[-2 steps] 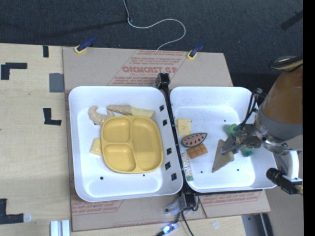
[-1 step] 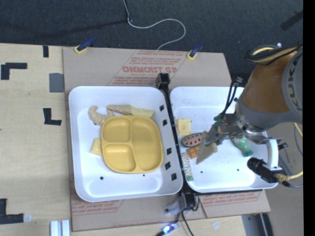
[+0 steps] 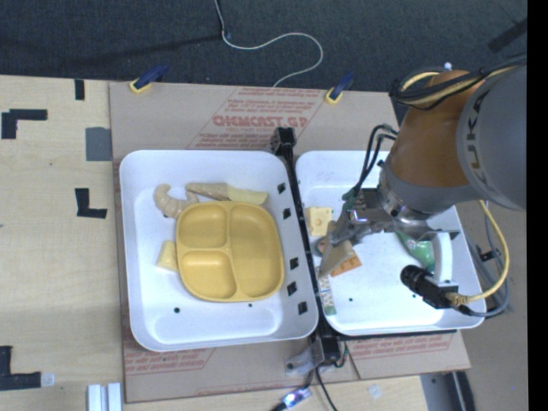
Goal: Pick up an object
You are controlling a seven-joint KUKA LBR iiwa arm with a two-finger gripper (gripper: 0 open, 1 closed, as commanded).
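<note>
Gripper (image 3: pixel 347 234), finger state indeterminable, low in the right bin (image 3: pixel 377 311): orange piece (image 3: pixel 345 265) just below-left of it, cheese wedge (image 3: pixel 319 220) just left.

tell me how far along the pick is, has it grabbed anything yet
Done: the arm has reached into the right bin, and its hand is low over the small items near that bin's left wall, by the orange piece and the pale yellow piece. In hand: nothing visibly gripped. Left: close on an item and lift it clear.
</note>
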